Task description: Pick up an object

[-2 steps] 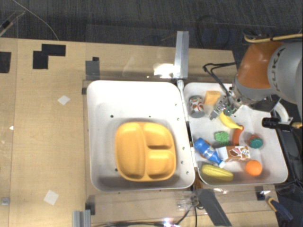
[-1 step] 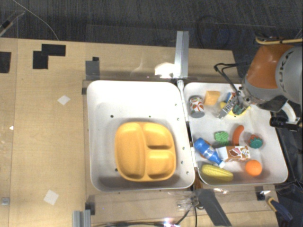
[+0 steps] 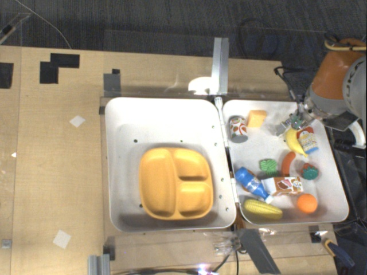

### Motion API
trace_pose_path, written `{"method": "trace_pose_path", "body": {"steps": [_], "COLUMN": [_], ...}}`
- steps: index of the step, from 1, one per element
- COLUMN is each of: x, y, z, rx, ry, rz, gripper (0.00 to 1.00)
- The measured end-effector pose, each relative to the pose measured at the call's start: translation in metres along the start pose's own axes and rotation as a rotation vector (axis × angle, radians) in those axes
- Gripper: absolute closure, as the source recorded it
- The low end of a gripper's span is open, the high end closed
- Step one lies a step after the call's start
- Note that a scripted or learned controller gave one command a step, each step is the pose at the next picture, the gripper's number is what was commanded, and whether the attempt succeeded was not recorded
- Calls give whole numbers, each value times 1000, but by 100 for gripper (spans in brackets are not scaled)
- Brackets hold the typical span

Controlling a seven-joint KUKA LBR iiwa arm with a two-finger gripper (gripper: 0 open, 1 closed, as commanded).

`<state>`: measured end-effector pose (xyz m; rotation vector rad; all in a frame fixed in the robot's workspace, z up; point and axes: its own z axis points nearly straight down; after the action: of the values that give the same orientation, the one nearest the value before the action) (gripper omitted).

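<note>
Broadly, by size, each placed from the gripper:

Bench (image 3: pixel 57 171): pale wood, spreading far to the gripper's left past both bins.
Left bin (image 3: pixel 120 119): white and shallow, well to the gripper's left, touching the right bin along a central divider.
Right bin (image 3: pixel 335 202): white; the gripper sits over its upper right part.
Yellow tray (image 3: pixel 175 182): three compartments, in the left bin, far to the gripper's lower left.
Arm (image 3: pixel 338 76): grey with an orange band, coming in from the right, just above and to the right of the gripper.
Gripper (image 3: pixel 296 121): low over the top end of the banana; whether its fingers are spread or closed cannot be told, and nothing can be seen held between them.
Banana (image 3: pixel 293 142): yellow, directly below the gripper, its upper end at the gripper tip, beside a small red and white carton (image 3: pixel 308 137).
Corn cob (image 3: pixel 262 208): yellow, well below and to the left, near the bin's front wall.
Blue bottle (image 3: pixel 251 183): below left, lying slanted just above the corn.
Red and white packet (image 3: pixel 285 184): below, touching the bottle's cap end.
Can (image 3: pixel 237 128): to the left, by the divider.
Yellow block (image 3: pixel 256 119): left, between can and gripper.
Orange (image 3: pixel 307 203): far below, near the front right corner.
Green ball (image 3: pixel 268 165): below left.
Teal piece (image 3: pixel 310 172): below, slightly right.
</note>
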<state>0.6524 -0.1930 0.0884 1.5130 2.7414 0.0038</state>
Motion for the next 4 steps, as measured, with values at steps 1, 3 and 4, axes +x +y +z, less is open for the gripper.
{"method": "trace_pose_path", "body": {"steps": [1,3,4], "x": [1,31,30], "y": [1,40,44], "z": [0,1,-13], "rx": [0,4,-3], "ry": [0,4,-4], "rz": [-1,326,317], "gripper": [0,0,100]}}
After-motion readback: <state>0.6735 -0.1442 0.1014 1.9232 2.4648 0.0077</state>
